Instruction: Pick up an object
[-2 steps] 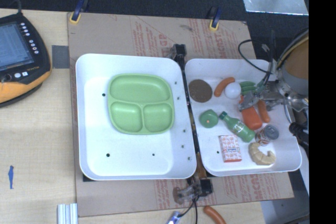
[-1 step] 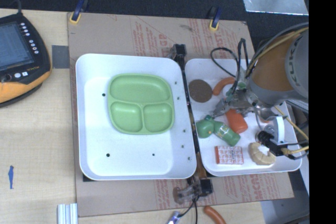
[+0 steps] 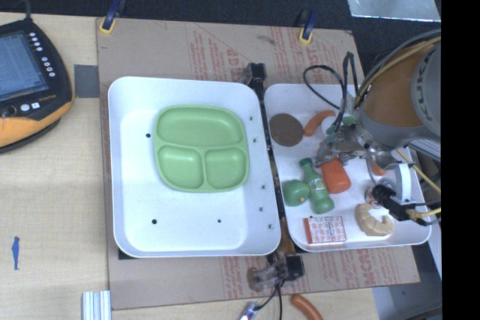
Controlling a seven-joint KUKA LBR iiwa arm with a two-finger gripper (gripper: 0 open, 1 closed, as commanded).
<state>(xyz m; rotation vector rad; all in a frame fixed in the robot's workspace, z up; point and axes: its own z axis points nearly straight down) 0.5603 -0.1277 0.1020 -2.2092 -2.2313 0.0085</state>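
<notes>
White bins, two side by side

Teach pendant at left; blue clamps on cardboard

Orange block in right bin; green bottle touching it

Grey arm (orange-banded) reaches in from right, wrist lowered
</notes>
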